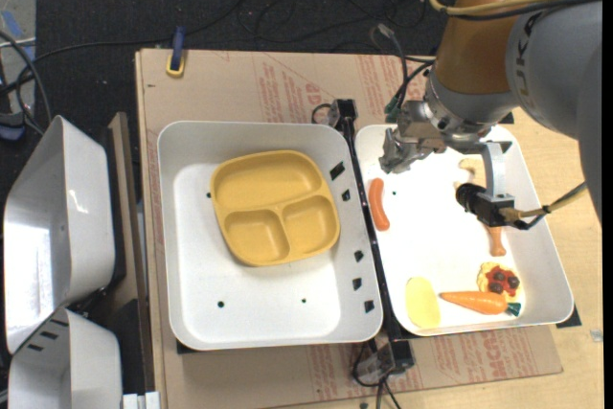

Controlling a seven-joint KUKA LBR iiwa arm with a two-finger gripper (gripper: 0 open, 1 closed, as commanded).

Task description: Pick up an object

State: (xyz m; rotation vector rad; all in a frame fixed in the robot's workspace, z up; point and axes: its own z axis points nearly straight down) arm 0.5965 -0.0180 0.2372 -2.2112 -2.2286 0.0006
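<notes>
Roughly: 1 gripper over far-left part of rt white bin, 1 of 2 bins; can't tell whether open or closed. Just below it, nr bin's left wall: 1 red sausage, apart from it. Well below-right: 1 carrot, 1 pale yellow piece, 1 small berry-topped round. Well left, in other bin: 1 yellow plate, 3 compartments.
</notes>
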